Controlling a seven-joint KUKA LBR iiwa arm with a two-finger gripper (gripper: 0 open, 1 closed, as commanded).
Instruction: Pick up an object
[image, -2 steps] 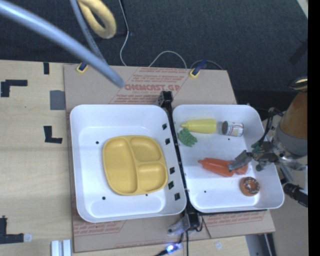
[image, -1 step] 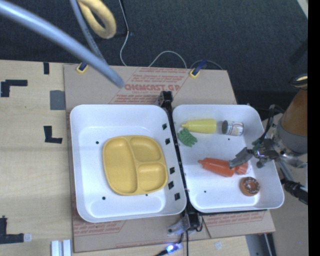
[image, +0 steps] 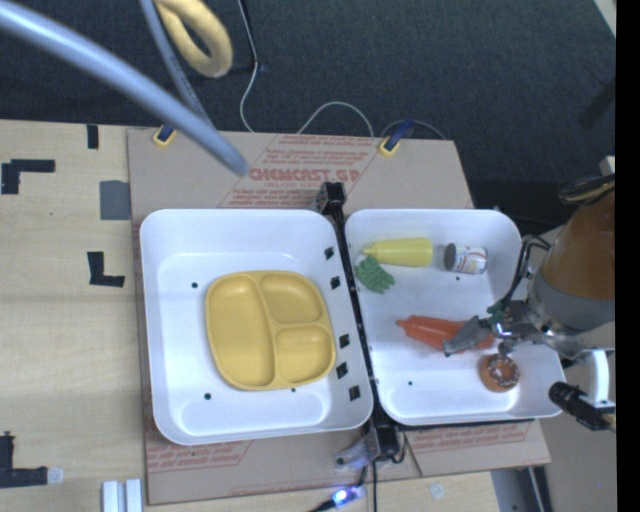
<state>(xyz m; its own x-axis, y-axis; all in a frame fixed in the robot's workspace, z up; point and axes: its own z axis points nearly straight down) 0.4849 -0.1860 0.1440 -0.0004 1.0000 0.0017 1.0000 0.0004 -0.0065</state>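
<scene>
The right bin (image: 500, 235) holds an orange-red carrot-like piece (image: 430, 329) near its middle, a yellow corn-shaped piece (image: 398, 251) and a green leafy piece (image: 375, 273) at the back left, a small white-and-grey jar (image: 465, 260) at the back, and a brown round piece (image: 498, 373) at the front right. My gripper (image: 478, 336) sits low in this bin, right at the carrot-like piece's right end and just above the brown round piece. The arm's grey wrist and orange band come in from the right edge.
The left bin (image: 170, 250) carries a yellow divided plate (image: 270, 328). A black hinge strip (image: 345, 300) runs between the two bins. A grey pole (image: 120, 70) and a yellow loop (image: 200, 35) cross the upper left, above the bench.
</scene>
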